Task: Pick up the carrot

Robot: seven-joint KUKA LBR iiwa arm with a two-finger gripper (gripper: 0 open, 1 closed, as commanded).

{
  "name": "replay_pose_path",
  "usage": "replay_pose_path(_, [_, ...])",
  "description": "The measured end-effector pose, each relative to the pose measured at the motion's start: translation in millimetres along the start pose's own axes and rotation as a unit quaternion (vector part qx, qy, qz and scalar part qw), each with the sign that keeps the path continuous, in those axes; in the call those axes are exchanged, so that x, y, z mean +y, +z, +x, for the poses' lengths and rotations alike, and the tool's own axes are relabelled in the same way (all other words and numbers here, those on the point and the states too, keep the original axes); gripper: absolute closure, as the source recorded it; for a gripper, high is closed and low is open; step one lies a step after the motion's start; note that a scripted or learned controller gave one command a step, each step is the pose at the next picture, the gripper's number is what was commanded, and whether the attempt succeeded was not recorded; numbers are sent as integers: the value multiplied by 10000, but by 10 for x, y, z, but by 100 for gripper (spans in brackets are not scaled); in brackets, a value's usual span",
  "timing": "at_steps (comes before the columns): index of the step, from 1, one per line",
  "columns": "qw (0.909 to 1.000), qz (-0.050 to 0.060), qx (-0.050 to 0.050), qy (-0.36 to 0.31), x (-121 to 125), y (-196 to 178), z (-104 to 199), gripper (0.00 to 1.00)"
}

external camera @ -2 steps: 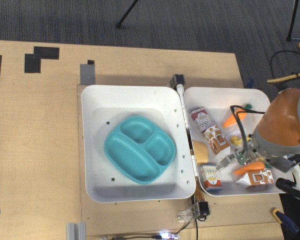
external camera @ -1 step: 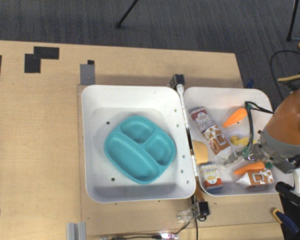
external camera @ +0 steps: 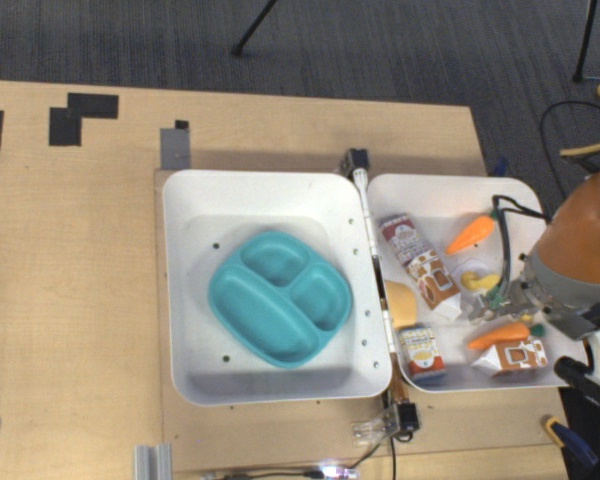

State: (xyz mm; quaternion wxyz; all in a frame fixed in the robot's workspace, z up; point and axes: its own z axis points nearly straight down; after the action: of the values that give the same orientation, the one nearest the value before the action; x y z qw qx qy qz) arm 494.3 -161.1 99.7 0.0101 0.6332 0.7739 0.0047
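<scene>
Two orange carrots lie in the right bin (external camera: 515, 190). One carrot (external camera: 470, 235) rests near the bin's back, its narrow end pointing to the front left. A second carrot (external camera: 498, 336) lies near the front right, beside a small carton. My gripper (external camera: 498, 306) hangs low over the bin's right half, just behind the front carrot and partly hiding what is under it. The grey arm with its orange band (external camera: 585, 233) reaches in from the right.
The right bin also holds two small cartons (external camera: 403, 236) (external camera: 436, 280), a yellow piece (external camera: 477, 281), a cheese wedge (external camera: 405, 304), a small can (external camera: 421, 354) and an orange-and-white carton (external camera: 521, 356). A teal divided plate (external camera: 280, 296) lies in the left bin (external camera: 195, 218).
</scene>
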Motion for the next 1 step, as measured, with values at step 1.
replay_pose_path(1, [10000, 3, 2, 1, -2, 3, 1, 0])
